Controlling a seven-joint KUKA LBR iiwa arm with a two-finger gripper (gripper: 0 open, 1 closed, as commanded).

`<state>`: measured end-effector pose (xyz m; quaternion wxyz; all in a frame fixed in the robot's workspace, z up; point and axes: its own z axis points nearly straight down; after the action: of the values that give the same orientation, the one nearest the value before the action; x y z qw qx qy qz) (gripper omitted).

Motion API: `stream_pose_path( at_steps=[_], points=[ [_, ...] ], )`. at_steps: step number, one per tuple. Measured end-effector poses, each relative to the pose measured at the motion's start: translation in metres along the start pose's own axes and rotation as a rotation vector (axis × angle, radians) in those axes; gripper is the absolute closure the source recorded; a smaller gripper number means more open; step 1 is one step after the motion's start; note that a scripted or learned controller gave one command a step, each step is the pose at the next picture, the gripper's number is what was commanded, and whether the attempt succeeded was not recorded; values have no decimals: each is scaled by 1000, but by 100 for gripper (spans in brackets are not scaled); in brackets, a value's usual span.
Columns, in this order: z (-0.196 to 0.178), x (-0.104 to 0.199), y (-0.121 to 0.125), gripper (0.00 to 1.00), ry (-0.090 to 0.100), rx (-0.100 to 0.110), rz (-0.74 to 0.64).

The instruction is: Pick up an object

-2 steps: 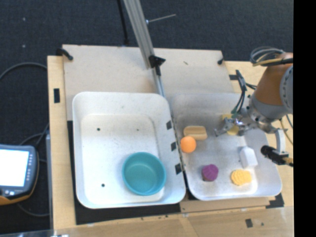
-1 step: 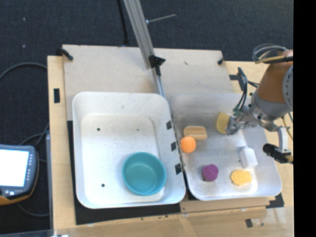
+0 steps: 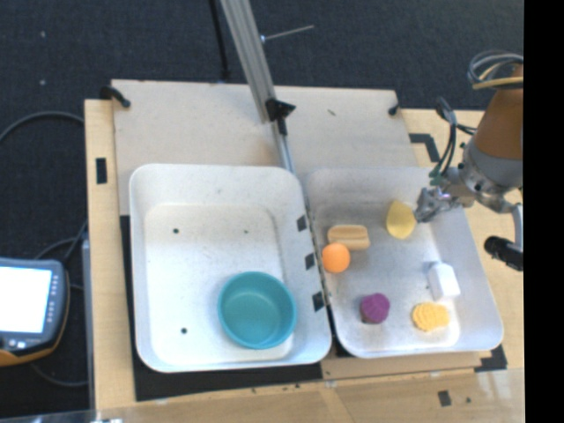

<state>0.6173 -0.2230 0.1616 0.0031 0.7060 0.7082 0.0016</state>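
Two white bins side by side on the bench. Left bin (image 3: pixel 167 227) holds a teal bowl (image 3: pixel 256 308) near its front edge. Right bin (image 3: pixel 471 271) holds the small stuff: a yellow lemon-like piece (image 3: pixel 400 220) toward the back, a tan block (image 3: pixel 348 235) left of it, an orange ball (image 3: pixel 336 258) just in front of the block and touching or nearly so, a purple lump (image 3: pixel 374 307) toward the front, a yellow ridged piece (image 3: pixel 431 316) right of that, and a white block (image 3: pixel 442 280) near the right wall. Arm comes in from the right, orange band visible; gripper (image 3: pixel 431 205) sits low over the right bin's back right area, tip just beside the lemon piece — touching or apart, can't tell. Gripper state: too small and blurred to read. Nothing visibly lifted — all pieces lie on the bin floor. A metal pole (image 3: pixel 251 47) slants up behind the bins, and a tablet (image 3: pixel 26 307) lies at the far left.
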Motion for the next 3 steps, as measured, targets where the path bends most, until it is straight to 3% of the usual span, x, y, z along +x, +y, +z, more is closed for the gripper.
stream_pose_path(
  at_steps=[2, 3],
  points=[
    [-113, 2, 9, 100, 0, 0, -1],
    [-118, 56, 5, 100, 3, 6, -4]
  ],
)
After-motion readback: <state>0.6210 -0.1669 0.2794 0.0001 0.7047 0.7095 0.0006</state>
